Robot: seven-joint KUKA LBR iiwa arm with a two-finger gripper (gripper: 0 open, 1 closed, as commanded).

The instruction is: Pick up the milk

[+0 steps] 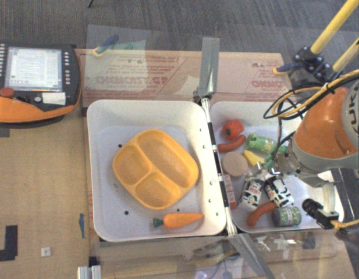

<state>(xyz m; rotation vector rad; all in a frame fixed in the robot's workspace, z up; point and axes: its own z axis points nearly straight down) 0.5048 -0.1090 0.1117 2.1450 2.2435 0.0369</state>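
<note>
Two small black-and-white milk cartons lie in the right bin (336,214) near its front: one carton (252,192) on the left, the other (279,192) just right of it. My gripper (268,170) hangs low over the bin, directly behind and between the two cartons, close to their top ends. The grey wrist and the orange band (322,133) hide the bin's right part. Nothing is visibly held.
Around the cartons lie a beige disc (234,165), a yellow piece (253,157), a green bottle (259,142), two sausages (230,145) (259,213), a red tomato (232,128) and a green can (285,215). The left bin (100,156) holds a yellow divided plate (156,168) and a carrot (178,220).
</note>
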